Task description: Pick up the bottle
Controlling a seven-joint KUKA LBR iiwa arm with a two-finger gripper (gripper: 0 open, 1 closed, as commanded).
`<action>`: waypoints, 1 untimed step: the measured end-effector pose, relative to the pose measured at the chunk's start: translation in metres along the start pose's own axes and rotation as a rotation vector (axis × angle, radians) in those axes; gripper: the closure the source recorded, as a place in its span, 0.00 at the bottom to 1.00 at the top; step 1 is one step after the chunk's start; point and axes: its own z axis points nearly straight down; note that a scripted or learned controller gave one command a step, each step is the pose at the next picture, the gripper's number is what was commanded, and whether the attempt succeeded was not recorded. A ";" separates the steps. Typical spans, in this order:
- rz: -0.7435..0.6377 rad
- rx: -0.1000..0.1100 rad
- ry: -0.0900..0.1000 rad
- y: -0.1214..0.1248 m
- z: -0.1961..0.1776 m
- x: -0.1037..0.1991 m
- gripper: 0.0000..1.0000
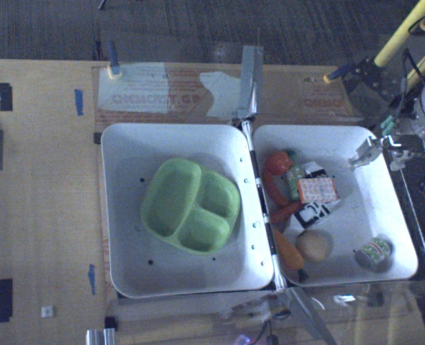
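Observation:
The bottle (374,251) is small, with a green and white patterned label. It lies on its side in the near right corner of the right bin (395,192). My gripper (379,155) hangs over the far right edge of that bin, well above and behind the bottle. It stands open with nothing between its fingers. The grey arm reaches in from the right edge of the view.
A cluster sits in the left half of the right bin: a red pepper (277,165), an orange box (317,190), a black and white item (311,213), a brown round thing (313,246) and a carrot (288,249). The left bin (119,192) holds a green divided plate (190,205).

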 end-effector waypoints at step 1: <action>-0.078 0.000 0.000 -0.044 0.003 -0.020 0.00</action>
